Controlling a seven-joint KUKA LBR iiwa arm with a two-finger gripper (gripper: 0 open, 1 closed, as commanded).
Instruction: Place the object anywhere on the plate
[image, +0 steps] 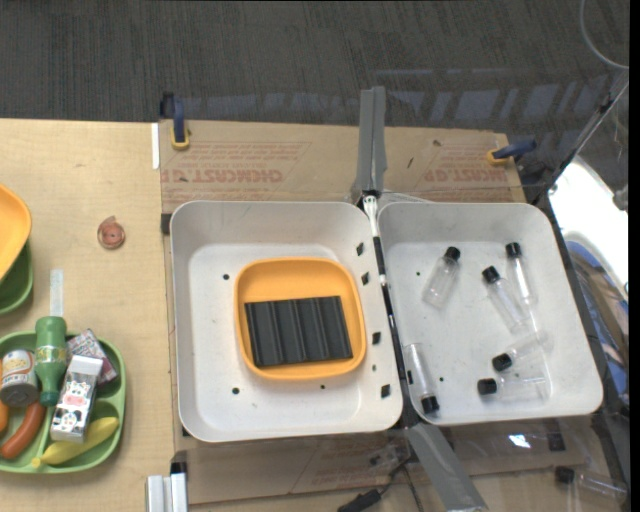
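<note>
An orange plate (300, 272) with rounded corners lies in the middle of the left white bin (205, 330). A dark grey ribbed rectangular block (303, 331) rests flat on the plate and covers most of its centre. In the right white bin (470, 335), several clear vials with black caps lie scattered: one at the upper left (441, 277), two at the upper right (517, 275), one along the left wall (420, 377) and a pair at the lower right (515, 370).
On the wooden bench to the left sits a green tray (105, 440) of toy food and a bottle. An orange bowl (10, 235) is at the far left edge, with a small pink disc (111, 233) nearby. A grey metal post (371, 140) rises behind the seam between the bins.
</note>
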